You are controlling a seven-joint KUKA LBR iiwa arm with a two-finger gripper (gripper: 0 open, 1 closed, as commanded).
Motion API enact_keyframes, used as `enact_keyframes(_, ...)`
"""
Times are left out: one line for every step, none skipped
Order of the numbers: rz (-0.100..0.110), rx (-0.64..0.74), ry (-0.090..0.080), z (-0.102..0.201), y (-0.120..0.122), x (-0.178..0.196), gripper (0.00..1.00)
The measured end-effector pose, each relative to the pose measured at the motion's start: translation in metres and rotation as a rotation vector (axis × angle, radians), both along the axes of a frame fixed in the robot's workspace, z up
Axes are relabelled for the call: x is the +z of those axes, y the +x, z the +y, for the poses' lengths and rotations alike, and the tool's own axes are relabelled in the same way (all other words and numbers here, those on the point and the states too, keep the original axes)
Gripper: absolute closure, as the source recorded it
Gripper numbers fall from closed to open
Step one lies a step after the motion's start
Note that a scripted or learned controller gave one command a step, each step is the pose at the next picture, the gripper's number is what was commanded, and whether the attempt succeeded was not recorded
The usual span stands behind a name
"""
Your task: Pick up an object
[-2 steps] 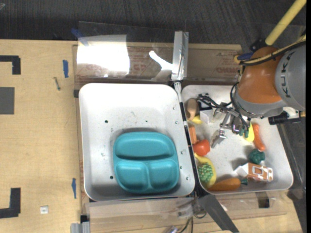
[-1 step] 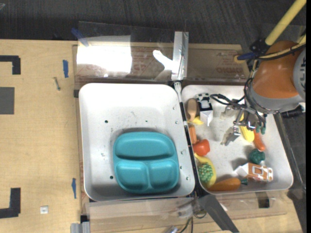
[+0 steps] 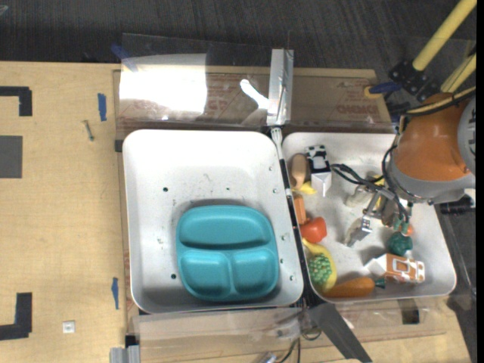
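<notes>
My gripper (image 3: 363,225) hangs over the middle of the right bin (image 3: 446,278), below the arm's orange band (image 3: 429,151). Nothing shows held in it. Around it lie small toys: a green piece (image 3: 400,243) just to its right, an orange and white toy (image 3: 402,269) to its lower right, and a red pepper (image 3: 314,229) to its left. A carrot (image 3: 349,287) and a yellow-green corn piece (image 3: 320,268) lie by the near wall. A white cube (image 3: 322,182), a black and white item (image 3: 317,157) and a brown wooden piece (image 3: 299,169) sit at the far left of the bin.
The left bin (image 3: 151,172) holds a teal divided tray (image 3: 225,249) in its near half. A metal divider (image 3: 280,97) stands between the bins at the back. Yellow bars (image 3: 450,23) cross the upper right. Black cables (image 3: 355,176) trail from the wrist.
</notes>
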State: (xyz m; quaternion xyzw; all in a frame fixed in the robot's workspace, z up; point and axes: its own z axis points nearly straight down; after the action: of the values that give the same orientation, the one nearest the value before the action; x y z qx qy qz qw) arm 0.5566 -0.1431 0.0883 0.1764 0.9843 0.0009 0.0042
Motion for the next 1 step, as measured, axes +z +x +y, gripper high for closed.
enact_keyframes(-0.002, 0.14, -0.005, -0.0263, -0.0532, 0.0923, 0.0)
